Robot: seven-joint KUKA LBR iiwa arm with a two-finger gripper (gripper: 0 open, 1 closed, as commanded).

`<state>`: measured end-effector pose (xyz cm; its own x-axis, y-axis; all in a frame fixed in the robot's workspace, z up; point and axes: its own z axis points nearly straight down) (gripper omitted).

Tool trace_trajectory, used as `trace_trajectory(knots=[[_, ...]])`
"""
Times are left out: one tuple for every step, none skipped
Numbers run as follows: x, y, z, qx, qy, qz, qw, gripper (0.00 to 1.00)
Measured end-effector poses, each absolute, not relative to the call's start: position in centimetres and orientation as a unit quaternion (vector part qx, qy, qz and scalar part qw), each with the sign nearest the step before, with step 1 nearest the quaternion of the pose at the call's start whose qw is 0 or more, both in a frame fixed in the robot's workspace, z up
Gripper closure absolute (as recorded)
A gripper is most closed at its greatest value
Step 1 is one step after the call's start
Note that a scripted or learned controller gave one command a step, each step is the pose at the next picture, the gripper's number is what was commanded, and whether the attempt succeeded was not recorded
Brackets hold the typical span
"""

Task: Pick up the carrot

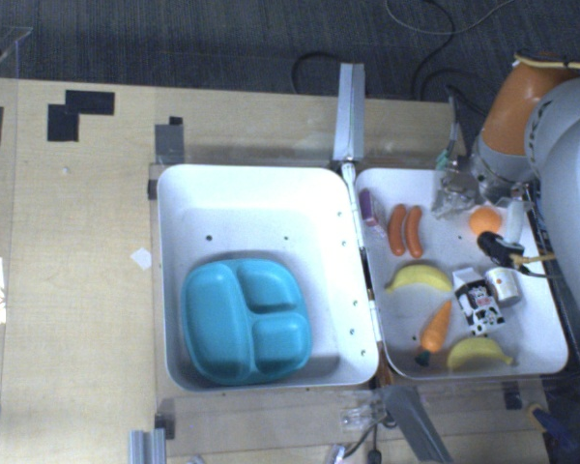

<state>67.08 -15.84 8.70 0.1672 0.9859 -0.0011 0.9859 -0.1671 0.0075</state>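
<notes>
The arm [551, 114] runs off the right edge, the claw [456, 196] is too blurred to read its fingers, and the small printed pack [478, 303] has an unreadable label.

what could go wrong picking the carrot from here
1. The carrot lies in a crowd: one banana just above it, another banana at its lower end, and a small printed box to its right. A descending pincer may bump or grab a neighbour instead.
2. The pincer sits at the far corner of the right bin, so it likely has to cross over other items to reach the carrot.
</notes>
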Motion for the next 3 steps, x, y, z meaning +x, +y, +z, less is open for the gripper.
trace_trajectory(knots=[[67.1,-15.8,8.7,0.764,0.646,0.0021,0.003,0.0],[59.8,-19.3,8.8,0.774,0.634,0.002,0.004,0.0],[56.5,-19.8,8.9,0.766,0.643,0.0038,0.003,0.0]])
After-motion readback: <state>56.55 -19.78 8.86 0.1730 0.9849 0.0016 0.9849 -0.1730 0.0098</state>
